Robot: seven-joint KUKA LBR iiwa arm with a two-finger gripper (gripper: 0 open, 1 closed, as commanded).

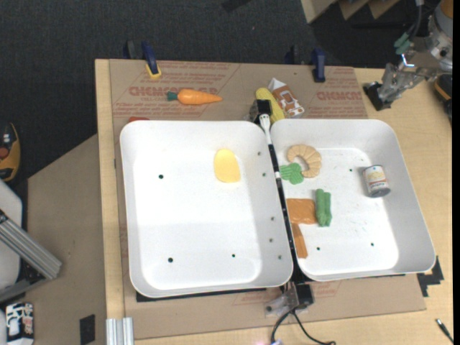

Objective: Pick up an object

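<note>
The left bin (144, 214) holds a pale yellow piece (227, 166) near its upper middle. In the right bin (402, 228) lie a tan pastry ring (305, 159), a small green piece (291, 172), an orange block (301, 211) with a green pickle-like piece (323, 207) against its right side, a thin orange strip (299, 241) and a small can (374, 180) on its side. My gripper (389, 85) hangs beyond the right bin's far right corner, well clear of every object, with nothing seen in it.
On the cardboard behind the bins lie a toy carrot (194, 97), a yellow banana-like toy (267, 101) and a small brown packet (288, 101). Two blue clamps (151, 62) (318, 65) hold the board's far edge. A cable (302, 322) runs off the front.
</note>
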